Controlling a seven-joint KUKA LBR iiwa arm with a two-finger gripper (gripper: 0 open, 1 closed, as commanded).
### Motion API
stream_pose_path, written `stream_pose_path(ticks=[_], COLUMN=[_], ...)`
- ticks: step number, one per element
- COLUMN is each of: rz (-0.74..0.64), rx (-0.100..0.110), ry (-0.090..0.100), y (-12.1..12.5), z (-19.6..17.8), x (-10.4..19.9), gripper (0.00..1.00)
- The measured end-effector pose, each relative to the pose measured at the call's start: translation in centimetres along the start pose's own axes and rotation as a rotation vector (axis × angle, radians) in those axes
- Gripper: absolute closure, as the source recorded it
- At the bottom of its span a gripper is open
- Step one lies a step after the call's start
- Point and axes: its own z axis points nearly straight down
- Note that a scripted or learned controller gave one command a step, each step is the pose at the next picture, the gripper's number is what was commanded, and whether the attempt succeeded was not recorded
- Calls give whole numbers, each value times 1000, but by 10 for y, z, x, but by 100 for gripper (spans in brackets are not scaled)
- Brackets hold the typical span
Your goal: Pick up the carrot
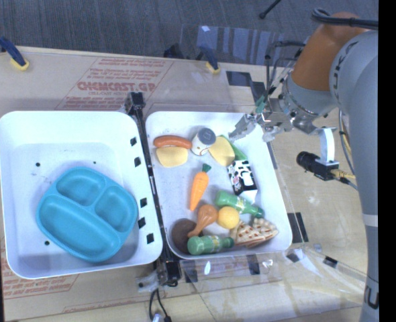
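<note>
Camera view: two shallow white bins are seen side by side on the worktop point(319, 247). The left bin point(17, 180) holds a blue divided plate point(87, 211). The right bin point(178, 123) holds a scatter of toy foods.

The carrot point(198, 188) is located near the middle of the right bin, lying flat, with its green top pointing toward the far wall and its tip toward the near wall. A yellow piece point(172, 155) and a sausage point(172, 141) are positioned just beyond it to the left; a black-and-white carton point(241, 176) is positioned to its right; a drumstick point(205, 218) is found just below its tip.

The pincer point(253, 123) is located over the far right corner of the right bin, above the rim. Whether the pincer is apart or together cannot be told. The carrot is placed well apart from the pincer, toward the near left of it, and is untouched.
</note>
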Motion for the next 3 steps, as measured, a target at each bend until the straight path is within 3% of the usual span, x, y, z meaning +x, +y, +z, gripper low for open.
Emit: stream_pose_path(ticks=[1, 2, 3], rz=[-428, -435, -780], rx=[0, 2, -1], ry=[1, -1, 0], y=[-20, -18, -93], z=[129, 117, 128], x=[60, 59, 45], gripper=[0, 100, 100])
